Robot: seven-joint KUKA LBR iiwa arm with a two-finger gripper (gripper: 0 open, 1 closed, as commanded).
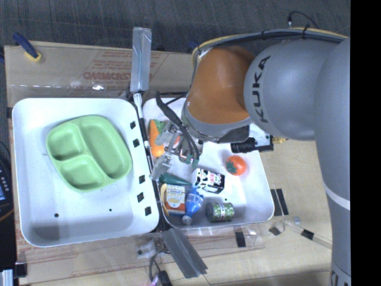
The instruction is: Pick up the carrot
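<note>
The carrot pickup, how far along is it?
Done: the gripper is down in the right bin, right beside the carrot. In hand: lining up on it; no grasp visible. Left: closing on the carrot and lifting it out.

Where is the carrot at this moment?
The carrot lies in the right bin, against its left wall near the divider, just left of the hand and above the yellow-labelled container.

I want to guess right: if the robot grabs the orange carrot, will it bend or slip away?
The carrot looks like a smooth toy, so it is probably stiff and light. Its long, tapered shape could slip or roll out of a pinch. It lies close to the bin wall, beside the end effector, which may make gripping awkward.
</note>
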